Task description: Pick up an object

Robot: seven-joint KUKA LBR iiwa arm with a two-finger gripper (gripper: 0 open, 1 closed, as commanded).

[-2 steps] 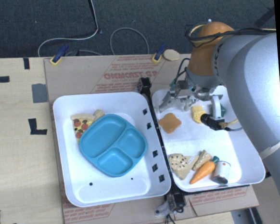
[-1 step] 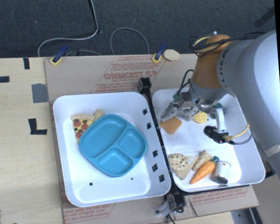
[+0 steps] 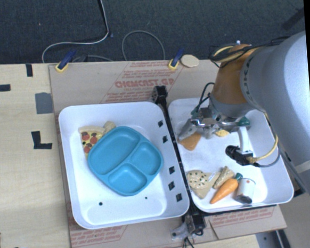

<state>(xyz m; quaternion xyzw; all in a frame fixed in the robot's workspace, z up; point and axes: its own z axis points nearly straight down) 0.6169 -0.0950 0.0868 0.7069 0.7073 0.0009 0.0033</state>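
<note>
Where the right bin [image 3: 263, 139] lies, tool [image 3: 190, 131] above brown piece [image 3: 190, 141].

Cardboard sheet [image 3: 141, 82] under bins, clamps [image 3: 65, 63], cable [image 3: 104, 23]

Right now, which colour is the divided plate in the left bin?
Blue; the divided plate shows plainly in the camera view, in the left bin.

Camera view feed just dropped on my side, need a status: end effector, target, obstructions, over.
End effector low in right bin, at orange-brown piece; grasp unconfirmed. Carrot, cracker near front wall, apart. Blue tray in left bin.
</note>
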